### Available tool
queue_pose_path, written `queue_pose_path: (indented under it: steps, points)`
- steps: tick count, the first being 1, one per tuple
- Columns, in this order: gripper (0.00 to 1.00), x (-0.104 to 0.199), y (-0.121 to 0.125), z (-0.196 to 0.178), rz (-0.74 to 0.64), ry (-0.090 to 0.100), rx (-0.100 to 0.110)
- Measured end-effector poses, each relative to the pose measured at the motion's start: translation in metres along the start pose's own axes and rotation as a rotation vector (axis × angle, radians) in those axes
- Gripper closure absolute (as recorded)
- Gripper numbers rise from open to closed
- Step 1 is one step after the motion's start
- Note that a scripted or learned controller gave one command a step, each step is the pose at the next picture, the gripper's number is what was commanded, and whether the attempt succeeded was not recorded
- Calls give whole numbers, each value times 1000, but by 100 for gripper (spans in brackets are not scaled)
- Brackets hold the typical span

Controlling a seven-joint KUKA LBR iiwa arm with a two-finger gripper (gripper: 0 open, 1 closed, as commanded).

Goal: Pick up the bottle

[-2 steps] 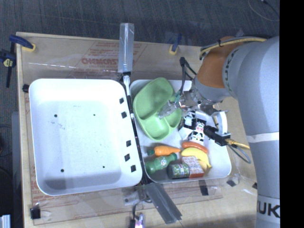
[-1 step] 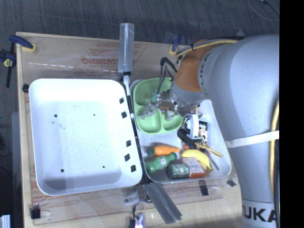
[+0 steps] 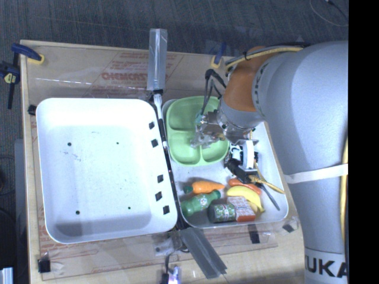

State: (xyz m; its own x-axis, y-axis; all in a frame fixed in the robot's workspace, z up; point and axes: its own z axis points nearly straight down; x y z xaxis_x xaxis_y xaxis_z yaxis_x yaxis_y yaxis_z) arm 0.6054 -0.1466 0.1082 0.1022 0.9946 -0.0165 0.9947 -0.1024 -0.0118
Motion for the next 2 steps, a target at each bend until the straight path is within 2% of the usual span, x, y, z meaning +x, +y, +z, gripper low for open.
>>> queue_pose_path:
  steps: [1, 2]
  points:
    - [100, -3, 13, 2, -354, -14, -1]
    - [100, 59, 11, -82, -45, 16, -4]
